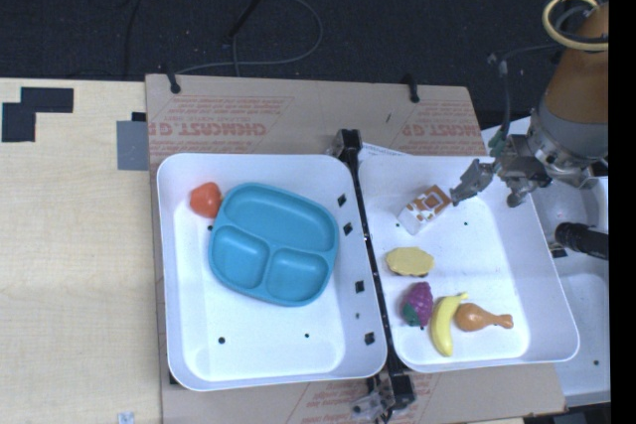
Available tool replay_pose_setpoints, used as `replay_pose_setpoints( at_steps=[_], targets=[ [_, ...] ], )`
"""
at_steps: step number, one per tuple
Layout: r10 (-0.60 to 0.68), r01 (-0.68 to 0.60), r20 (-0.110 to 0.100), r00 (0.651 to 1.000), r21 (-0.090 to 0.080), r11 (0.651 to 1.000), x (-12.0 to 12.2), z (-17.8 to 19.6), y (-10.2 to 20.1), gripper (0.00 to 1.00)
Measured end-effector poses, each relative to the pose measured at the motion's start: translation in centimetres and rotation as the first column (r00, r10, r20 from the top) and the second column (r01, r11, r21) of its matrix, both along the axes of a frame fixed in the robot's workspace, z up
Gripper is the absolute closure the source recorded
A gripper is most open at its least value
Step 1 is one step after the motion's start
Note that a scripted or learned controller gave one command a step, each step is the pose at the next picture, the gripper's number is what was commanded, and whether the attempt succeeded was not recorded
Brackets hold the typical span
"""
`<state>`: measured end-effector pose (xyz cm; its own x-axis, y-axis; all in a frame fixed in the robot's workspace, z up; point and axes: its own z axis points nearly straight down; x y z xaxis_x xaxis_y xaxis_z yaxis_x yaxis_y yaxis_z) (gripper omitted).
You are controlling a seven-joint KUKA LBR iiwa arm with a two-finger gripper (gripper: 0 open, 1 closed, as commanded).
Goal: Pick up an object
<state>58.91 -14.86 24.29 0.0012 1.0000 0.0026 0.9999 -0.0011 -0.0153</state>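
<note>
The arm (581, 65) runs off the right edge.

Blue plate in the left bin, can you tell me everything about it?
The blue plate is a light blue tray that looks like smooth plastic, with rounded corners and three sunken sections: one long one along the far side and two smaller ones nearer the camera. It lies flat, right side up and turned a little askew, on the floor of the left bin. Its sections hold nothing. A small orange-red toy sits just beside its far left corner.
</note>
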Motion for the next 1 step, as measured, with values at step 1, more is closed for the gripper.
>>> replay_pose_setpoints(
  at_steps=[1],
  targets=[
    [0.002,-0.002,0.012,1.000,-0.002,1.000,0.22,0.74,-0.01,0.00]
  ],
)
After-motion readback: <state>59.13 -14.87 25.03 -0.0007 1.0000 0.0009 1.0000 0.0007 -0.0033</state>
